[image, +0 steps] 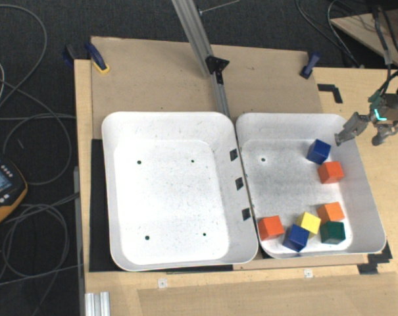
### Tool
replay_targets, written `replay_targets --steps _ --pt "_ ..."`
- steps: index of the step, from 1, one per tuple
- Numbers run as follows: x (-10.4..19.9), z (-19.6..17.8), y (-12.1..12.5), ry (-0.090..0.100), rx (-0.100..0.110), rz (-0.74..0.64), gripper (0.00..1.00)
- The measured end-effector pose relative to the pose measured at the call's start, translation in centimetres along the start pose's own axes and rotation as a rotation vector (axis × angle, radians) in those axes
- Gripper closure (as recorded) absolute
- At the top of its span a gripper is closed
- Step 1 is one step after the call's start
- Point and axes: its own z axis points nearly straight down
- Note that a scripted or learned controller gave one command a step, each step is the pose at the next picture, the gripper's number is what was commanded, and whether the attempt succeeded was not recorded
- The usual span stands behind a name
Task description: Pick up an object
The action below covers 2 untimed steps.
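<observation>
The right bin (277,137) holds several small cubes. A blue cube (319,151) and an orange cube (331,172) lie near its right wall. Along the front sit an orange cube (271,226), a blue cube (295,237), a yellow cube (310,222), another orange cube (330,210) and a green cube (332,232). My gripper (360,137) hangs over the bin's far right rim, just up and right of the upper blue cube. Its fingers (347,131) are spread open with nothing between them.
The left bin (166,189) lies beside the right one, with a black divider between them. A metal pole (199,38) slants in from the top. Blue clamps (97,56) hold the board's back corners. Cables and a handheld device (1,186) lie on the floor at left.
</observation>
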Motion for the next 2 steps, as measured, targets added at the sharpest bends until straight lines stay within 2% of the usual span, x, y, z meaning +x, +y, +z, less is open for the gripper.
replay_targets --steps 1,2 --pt "0.0 -0.2 0.1 -0.001 -0.004 -0.001 0.0" --pt "0.1 6.1 0.0 0.001 0.003 0.0 0.0"
